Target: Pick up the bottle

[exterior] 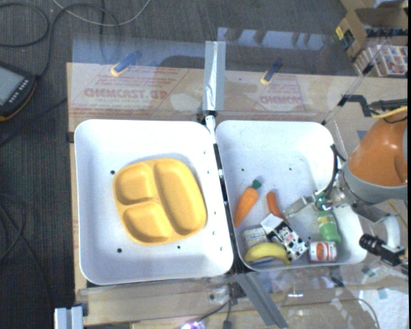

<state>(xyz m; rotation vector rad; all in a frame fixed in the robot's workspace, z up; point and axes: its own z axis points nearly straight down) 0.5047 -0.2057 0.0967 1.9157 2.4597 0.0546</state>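
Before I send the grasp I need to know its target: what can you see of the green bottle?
The green bottle looks like translucent plastic. It lies near the right wall of the right bin, beside the gripper and just above a red and white can. Its cap and label are too small to make out.

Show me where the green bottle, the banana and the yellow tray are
green bottle [328, 228]: camera view, on its body.
banana [266, 253]: camera view, mid-curve.
yellow tray [161, 201]: camera view, on its central divider.
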